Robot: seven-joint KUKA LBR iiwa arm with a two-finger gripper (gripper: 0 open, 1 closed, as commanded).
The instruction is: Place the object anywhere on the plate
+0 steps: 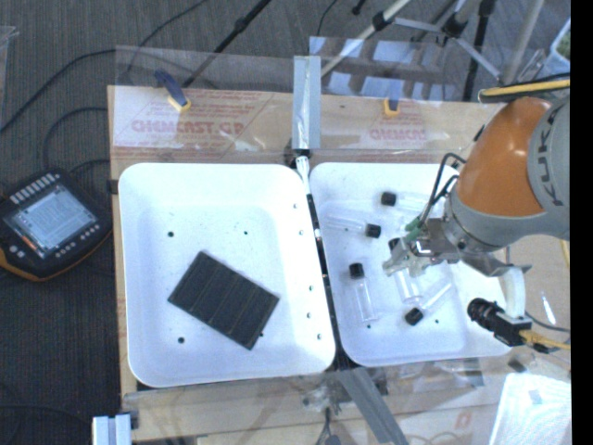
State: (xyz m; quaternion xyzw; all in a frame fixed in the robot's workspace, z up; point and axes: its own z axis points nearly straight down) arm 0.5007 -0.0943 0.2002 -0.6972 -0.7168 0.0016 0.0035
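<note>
A dark rectangular plate (223, 300) lies flat and at an angle in the left bin (148, 202). Several clear vials with black caps lie scattered in the right bin (445, 341): one (359, 225) near the divider, one (363, 290) lower down, one (424, 302) toward the front. A loose-looking black cap (388, 197) sits at the back. My gripper (406, 256) hangs low over the middle of the right bin, just above the vials, far right of the plate. Whether it holds a vial is hidden by its own body.
The grey arm with its orange band (505, 170) covers the right bin's right side. A raised divider (315, 239) separates the bins. A teach pendant (46, 221) lies off the bench to the left. A black fitting (486, 315) sits at the right bin's front right.
</note>
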